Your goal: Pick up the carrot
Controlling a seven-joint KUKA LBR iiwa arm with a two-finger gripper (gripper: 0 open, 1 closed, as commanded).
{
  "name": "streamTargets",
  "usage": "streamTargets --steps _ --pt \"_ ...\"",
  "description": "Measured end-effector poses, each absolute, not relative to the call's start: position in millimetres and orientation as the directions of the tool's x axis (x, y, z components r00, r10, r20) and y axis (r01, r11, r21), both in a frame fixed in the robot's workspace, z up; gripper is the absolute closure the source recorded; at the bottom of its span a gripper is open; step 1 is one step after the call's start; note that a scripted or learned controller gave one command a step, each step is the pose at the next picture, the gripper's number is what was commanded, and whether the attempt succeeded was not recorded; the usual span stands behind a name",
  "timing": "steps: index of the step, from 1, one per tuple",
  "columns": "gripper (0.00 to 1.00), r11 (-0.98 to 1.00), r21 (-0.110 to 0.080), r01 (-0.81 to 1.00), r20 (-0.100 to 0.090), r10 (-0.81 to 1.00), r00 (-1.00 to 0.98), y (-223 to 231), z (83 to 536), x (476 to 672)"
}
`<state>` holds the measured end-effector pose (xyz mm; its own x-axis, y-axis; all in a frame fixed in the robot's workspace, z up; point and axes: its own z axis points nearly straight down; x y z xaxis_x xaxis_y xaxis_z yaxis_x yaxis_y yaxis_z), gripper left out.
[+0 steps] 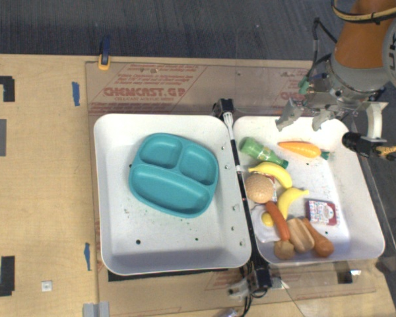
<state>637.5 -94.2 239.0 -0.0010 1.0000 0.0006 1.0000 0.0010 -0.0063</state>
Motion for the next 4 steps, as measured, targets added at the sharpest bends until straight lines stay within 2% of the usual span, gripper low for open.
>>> streamTargets --steps 1,2,3,4 --pt "0.0 0.091 0.003 0.996 -0.002 0.996 -0.091 -144.8 119.0 652.7" --pt "0.0 0.266 0.008 0.964 -0.008 0.964 -0.266 -165.2 254.3 595.2" --pt "0.0 0.438 -0.003 0.899 0.001 0.899 -0.438 -220.5 229.5 549.0" --pt "0.0 0.442 -0.002 0.897 0.003 0.897 -0.442 -223.7 111.1 513.1"
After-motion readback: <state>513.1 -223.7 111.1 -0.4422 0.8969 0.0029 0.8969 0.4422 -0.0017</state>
